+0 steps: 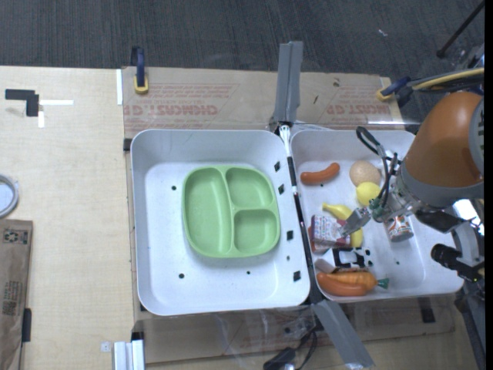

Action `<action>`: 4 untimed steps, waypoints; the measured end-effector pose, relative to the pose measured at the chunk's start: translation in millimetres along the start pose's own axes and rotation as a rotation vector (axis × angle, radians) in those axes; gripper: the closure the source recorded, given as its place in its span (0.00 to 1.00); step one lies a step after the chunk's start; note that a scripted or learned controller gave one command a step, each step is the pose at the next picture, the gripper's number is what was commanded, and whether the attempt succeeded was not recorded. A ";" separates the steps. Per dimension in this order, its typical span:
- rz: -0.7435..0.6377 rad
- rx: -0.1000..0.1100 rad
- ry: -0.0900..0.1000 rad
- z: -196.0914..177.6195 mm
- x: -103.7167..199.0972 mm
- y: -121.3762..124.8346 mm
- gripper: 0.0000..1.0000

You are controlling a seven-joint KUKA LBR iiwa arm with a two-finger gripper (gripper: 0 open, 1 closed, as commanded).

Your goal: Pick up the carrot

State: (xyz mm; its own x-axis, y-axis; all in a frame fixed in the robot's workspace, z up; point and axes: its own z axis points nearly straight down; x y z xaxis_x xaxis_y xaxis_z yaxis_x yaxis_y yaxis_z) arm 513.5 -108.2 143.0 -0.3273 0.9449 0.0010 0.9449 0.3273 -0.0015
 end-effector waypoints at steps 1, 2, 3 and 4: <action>-0.049 -0.001 -0.001 51.6 -37.2 56.7 0.00; -0.048 -0.003 -0.002 42.2 -37.8 57.0 1.00; -0.167 -0.002 -0.002 50.6 -47.9 45.3 1.00; 0.089 -0.001 -0.002 -3.1 -53.2 26.8 1.00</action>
